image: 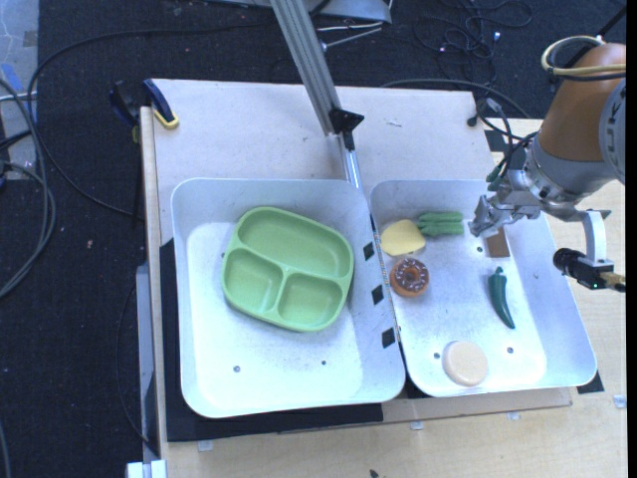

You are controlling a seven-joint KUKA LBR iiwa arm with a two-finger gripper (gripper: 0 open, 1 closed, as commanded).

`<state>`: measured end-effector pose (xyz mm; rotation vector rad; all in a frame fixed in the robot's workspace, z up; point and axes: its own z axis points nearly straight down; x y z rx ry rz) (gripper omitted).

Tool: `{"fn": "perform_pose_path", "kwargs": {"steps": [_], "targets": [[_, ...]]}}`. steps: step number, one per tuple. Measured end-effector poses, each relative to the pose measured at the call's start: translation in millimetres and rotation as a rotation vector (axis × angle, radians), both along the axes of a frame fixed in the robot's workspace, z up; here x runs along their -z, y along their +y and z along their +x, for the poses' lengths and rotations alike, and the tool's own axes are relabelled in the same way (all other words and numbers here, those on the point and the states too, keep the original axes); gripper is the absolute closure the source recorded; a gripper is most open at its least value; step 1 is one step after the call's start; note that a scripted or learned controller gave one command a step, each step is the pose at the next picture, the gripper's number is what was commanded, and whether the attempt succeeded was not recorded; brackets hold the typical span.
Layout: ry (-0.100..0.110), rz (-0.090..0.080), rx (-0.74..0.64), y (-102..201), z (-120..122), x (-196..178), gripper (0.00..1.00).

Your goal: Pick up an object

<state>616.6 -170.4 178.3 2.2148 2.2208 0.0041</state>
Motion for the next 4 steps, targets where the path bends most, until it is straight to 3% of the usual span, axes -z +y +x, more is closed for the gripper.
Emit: {"fn": "perform_pose_path", "kwargs": {"steps": [2, 4], "targets": [[-0.002, 0.0, 0.0, 8.7, 9.0, -107.1, 1.0], [0.006, 0.002, -0.004, 126.6, 11.4, -77.3, 1.0]]}}
